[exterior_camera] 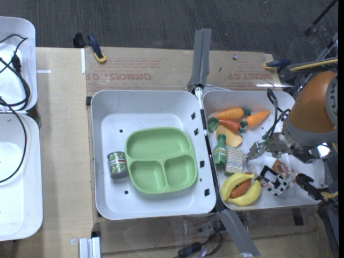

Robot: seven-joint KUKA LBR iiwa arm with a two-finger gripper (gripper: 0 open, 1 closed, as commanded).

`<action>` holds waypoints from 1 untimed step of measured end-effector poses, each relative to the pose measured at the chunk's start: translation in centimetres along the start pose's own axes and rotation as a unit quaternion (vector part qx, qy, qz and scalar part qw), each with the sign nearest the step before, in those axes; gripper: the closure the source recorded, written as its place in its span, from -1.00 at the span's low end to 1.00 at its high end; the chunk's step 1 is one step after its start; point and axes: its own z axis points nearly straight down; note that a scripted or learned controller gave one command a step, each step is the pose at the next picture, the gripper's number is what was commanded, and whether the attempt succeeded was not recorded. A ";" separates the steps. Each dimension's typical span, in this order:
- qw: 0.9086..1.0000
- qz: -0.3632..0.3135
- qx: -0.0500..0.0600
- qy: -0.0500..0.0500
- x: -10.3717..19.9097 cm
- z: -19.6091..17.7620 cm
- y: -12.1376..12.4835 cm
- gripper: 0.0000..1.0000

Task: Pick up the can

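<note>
The can is small, with a green label and a silver top. It lies in the left bin, against the left edge of the green divided plate. My gripper hangs over the middle of the right bin, far to the right of the can. It is open, with nothing between its fingers. The grey arm with its orange band reaches in from the right.
The right bin holds two carrots, a green bottle, bananas, a checkered block and a black-and-white patterned item. The raised wall between the two bins lies between gripper and can. White trays with black cables sit at the far left.
</note>
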 end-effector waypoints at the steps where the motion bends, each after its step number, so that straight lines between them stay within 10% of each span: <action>1: 0.991 0.133 0.000 -0.001 -3.8 0.0 6.7 -1.00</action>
